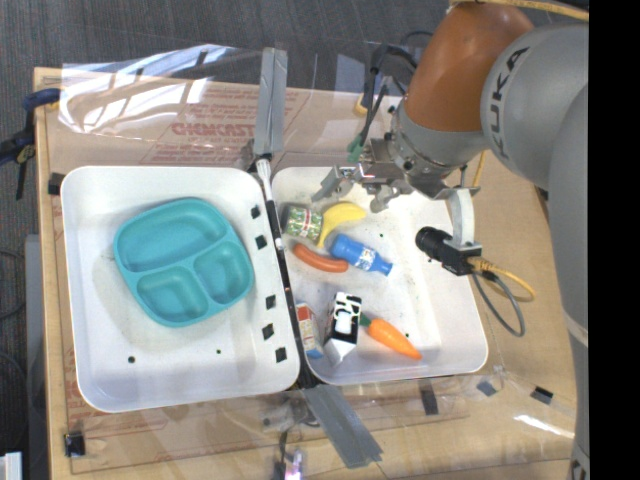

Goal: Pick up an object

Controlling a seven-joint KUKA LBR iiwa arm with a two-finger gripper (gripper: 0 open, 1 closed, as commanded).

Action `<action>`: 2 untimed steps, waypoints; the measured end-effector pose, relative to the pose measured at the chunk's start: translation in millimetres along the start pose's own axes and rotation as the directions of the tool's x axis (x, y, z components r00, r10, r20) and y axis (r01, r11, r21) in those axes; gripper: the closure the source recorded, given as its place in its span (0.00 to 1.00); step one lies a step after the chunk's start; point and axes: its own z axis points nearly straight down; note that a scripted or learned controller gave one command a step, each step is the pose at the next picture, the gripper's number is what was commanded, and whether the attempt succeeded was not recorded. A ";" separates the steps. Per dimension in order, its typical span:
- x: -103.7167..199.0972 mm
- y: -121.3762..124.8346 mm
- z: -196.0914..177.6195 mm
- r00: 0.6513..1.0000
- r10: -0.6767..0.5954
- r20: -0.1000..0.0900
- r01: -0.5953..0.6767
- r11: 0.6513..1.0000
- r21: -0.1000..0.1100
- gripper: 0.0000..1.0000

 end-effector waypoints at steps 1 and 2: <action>-29.2 -70.3 123.2 0.986 -0.170 -0.001 0.170 0.986 0.000 0.00; -55.4 -105.9 177.8 0.998 -0.059 0.001 0.059 0.998 -0.008 0.00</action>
